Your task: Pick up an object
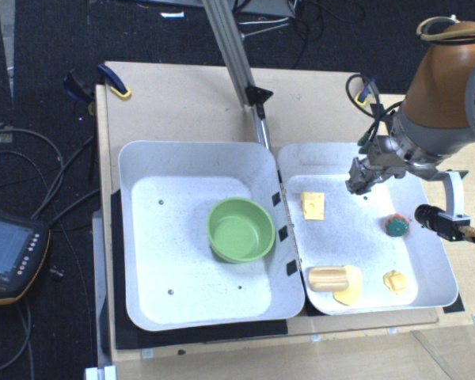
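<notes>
In the right bin (380, 307) lie a yellow cheese-like block (313, 206), a tan bread-roll shape (327, 278) resting against a pale yellow piece (349, 294), a small yellow object (394, 281) and a small teal and red object (396, 226). A green bowl (240, 229) sits in the left bin (158, 291). My gripper (358, 183) hangs over the upper middle of the right bin, to the right of the cheese block and up-left of the teal object. Nothing shows between its fingers.
A slanted metal pole (231, 42) rises from the bench behind the bins' shared edge. Blue and yellow clamps (111, 81) (366, 92) grip the bench's back corners. A black fixture (439, 222) hangs over the right bin's right rim. A teach pendant (8, 260) lies at the far left.
</notes>
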Robot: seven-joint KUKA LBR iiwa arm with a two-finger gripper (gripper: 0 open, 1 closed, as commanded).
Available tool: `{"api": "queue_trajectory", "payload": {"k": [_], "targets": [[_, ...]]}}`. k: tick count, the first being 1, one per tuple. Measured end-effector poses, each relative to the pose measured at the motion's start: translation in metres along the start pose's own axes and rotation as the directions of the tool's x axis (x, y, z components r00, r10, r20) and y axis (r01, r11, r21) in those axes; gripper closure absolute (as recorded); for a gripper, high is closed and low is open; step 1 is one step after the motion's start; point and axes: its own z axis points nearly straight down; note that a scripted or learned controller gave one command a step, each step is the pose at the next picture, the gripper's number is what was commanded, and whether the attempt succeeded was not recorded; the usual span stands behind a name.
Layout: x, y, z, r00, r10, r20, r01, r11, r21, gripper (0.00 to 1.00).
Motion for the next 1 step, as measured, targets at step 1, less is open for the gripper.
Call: {"api": "queue_trajectory", "payload": {"k": [1], "targets": [[0.0569, 0.0051, -0.0044, 1.0, -0.001, 0.0, 0.001, 1.0, 0.001, 1.0]]}}
